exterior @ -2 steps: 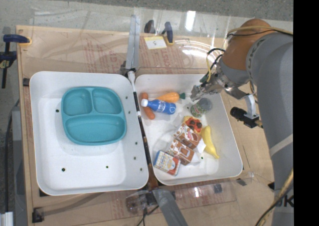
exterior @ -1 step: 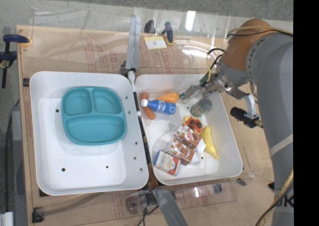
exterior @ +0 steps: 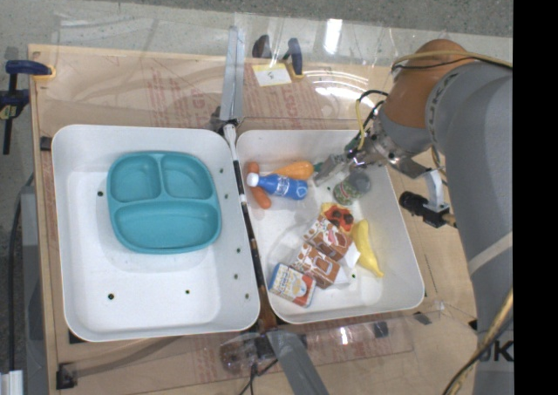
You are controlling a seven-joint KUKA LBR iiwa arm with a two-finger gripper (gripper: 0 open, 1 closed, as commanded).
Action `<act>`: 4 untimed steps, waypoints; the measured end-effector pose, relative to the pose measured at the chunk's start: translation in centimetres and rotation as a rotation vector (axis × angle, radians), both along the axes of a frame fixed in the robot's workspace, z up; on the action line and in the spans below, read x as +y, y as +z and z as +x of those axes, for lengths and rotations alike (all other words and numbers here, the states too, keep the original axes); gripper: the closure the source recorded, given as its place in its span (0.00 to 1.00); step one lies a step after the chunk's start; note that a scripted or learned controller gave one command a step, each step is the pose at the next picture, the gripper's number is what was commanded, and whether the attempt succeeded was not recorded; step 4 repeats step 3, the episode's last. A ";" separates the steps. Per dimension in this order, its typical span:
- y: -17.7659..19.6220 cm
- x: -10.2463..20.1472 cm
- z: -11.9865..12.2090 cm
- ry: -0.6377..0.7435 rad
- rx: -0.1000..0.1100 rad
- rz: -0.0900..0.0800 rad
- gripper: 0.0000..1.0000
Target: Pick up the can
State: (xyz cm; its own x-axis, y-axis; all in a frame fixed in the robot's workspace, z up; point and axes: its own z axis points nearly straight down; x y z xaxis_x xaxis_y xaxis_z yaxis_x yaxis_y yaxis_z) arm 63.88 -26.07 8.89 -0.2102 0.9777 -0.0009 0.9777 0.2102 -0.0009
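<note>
Overhead slanted view of a wooden table [exterior: 131, 88] carrying two shallow white plastic bins side by side. The left bin [exterior: 87, 297] holds a teal plastic plate with three compartments [exterior: 163, 201], lying flat towards the bin's upper half. The right bin [exterior: 397, 284] holds a group of small items. A small dark round can with a greenish, mottled top [exterior: 351, 187] stands in the upper right part of this bin, just beside the bin's right wall. Left of the can lies a blue and white plastic bottle [exterior: 281, 185] on its side, with an orange carrot-shaped toy [exterior: 296, 170] just above it and a smaller orange-red piece [exterior: 259, 197] at the bottle's left end. Below the can are a small red and yellow item [exterior: 340, 214], a yellow plastic banana [exterior: 367, 249] near the right wall, a flat brown and white printed packet [exterior: 323, 252], and a small blue and orange carton [exterior: 292, 285] near the bin's lower edge.

The grey arm with its orange band [exterior: 417, 97] enters from the right and bends down over the right bin. The two-finger hand [exterior: 347, 165] sits just above and to the left of the can, very near or touching its top edge. Whether the hand is spread or pressed together cannot be told at this resolution, and the can is not visibly between its parts.
</note>
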 end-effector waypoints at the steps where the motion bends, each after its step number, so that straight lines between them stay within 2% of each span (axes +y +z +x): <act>1: 1.3 -0.1 0.1 0.002 -0.002 -0.002 1.00; 2: 1.2 -0.1 0.1 0.002 -0.002 -0.002 0.00; 3: 0.0 0.1 -0.9 0.023 -0.001 0.000 0.00; 4: 0.0 0.1 -0.9 0.023 -0.001 0.000 0.00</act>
